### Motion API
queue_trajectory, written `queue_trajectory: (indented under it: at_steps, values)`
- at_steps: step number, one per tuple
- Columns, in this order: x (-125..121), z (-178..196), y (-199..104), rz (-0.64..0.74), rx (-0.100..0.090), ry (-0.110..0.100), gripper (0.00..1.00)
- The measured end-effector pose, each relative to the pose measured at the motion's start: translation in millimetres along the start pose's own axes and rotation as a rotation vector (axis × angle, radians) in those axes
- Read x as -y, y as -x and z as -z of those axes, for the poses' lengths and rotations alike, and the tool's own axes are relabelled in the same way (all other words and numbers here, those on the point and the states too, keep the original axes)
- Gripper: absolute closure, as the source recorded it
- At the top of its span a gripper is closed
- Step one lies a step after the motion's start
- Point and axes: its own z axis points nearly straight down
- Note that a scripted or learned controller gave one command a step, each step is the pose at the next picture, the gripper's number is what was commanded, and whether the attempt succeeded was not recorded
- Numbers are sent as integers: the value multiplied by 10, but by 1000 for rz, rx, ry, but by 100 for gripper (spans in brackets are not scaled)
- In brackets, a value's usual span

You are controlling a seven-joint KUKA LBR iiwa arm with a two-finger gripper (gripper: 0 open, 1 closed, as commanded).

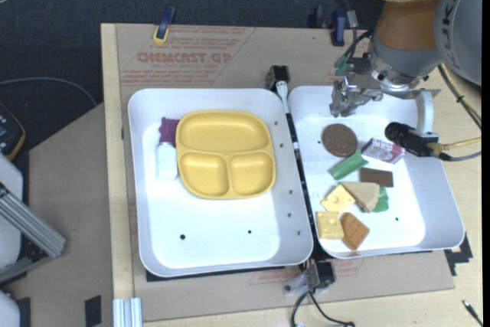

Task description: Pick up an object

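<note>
My gripper [344,105] hangs over the far part of the right bin [436,199], just above and behind a round brown cookie [339,139]. Nothing shows between its fingers. Nearer in the same bin lie a green block [347,165], a pink and white wrapper [383,151], a dark brown bar [377,177], a tan wedge on a green piece [366,196], two yellow cheese pieces [334,212] and an orange cracker [354,230].
The left bin [153,237] holds a yellow divided plate [225,153], with a white bottle [166,160] and a purple item [168,129] beside its left edge. A raised rim separates the two bins.
</note>
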Motion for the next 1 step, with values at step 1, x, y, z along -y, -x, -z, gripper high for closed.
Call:
queue_trajectory:
  at_steps: [1]
  values:
    - [244, 103, -448, 2, -1, 1, 100]
